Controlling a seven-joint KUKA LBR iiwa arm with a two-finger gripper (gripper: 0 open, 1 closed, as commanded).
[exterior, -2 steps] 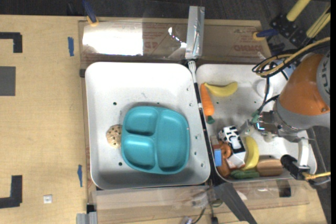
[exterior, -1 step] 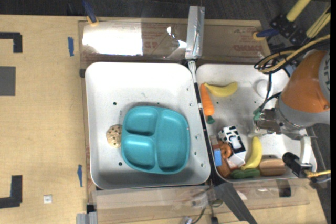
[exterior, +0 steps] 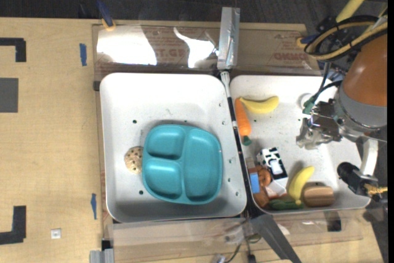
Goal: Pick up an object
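The right bin (exterior: 289,86) holds several small objects. A yellow banana (exterior: 260,104) lies near its far wall, with an orange carrot (exterior: 243,119) beside it along the left wall. A black and white toy (exterior: 272,162), a second banana (exterior: 300,182), a brown loaf-shaped piece (exterior: 317,195) and a blue and orange item (exterior: 257,183) crowd the near edge. My gripper (exterior: 311,132) hangs over the right half of this bin, above bare floor, apart from all of these objects. Nothing is seen in it.
The left bin (exterior: 117,101) bears a teal divided plate (exterior: 183,162) and a speckled cookie (exterior: 132,159) at the plate's left. The arm's orange band (exterior: 372,74) and cables sit at the right edge. A metal divider (exterior: 228,37) stands behind the bins.
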